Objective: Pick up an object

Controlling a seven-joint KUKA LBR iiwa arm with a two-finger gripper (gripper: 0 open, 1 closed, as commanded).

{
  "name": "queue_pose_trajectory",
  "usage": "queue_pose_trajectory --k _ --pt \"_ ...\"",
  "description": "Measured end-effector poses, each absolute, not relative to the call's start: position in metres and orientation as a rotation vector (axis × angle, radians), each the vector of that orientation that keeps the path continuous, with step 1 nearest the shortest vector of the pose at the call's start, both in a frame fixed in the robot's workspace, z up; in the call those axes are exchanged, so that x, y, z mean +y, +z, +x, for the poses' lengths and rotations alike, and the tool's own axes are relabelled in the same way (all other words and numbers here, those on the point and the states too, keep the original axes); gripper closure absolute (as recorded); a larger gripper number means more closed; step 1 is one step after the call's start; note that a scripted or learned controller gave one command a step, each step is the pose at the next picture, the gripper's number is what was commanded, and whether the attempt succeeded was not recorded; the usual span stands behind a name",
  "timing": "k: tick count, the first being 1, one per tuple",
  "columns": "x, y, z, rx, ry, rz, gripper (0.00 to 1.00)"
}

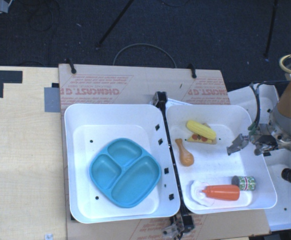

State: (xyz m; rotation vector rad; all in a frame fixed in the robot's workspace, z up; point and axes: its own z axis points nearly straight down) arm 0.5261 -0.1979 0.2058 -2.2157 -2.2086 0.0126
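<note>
Camera view: the gripper (237,145) hangs over the right bin's (258,196) right edge, jaws parted and holding nothing, apparently poised to descend. Graspable items lie scattered within reach: corn cob (201,130), wooden spoon (184,153), orange bottle (221,192).

Two shallow white bins side by side: left bin (80,119) at centre frame, right bin (235,115) toward the right. One blue divided plate (125,172), three compartments, in the left bin. In the right bin, five things: one yellow corn cob (201,130) at upper middle, one flat yellow-and-red piece (203,140) just under it, one tan wooden spoon (184,153) at the left, one orange bottle-shaped item (221,192) on one white piece (199,194) at the bottom, one small green-and-white can (245,183) at lower right. One gripper (237,145) at the right edge.
</note>
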Motion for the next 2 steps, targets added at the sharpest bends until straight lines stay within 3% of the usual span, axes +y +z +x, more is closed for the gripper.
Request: queue_pose_trajectory --k 1,2 --pt "-0.198 0.213 0.529 -2.22 0.001 -2.221 0.0" --pt "-0.207 0.164 0.529 -2.217 0.005 -2.218 0.0"
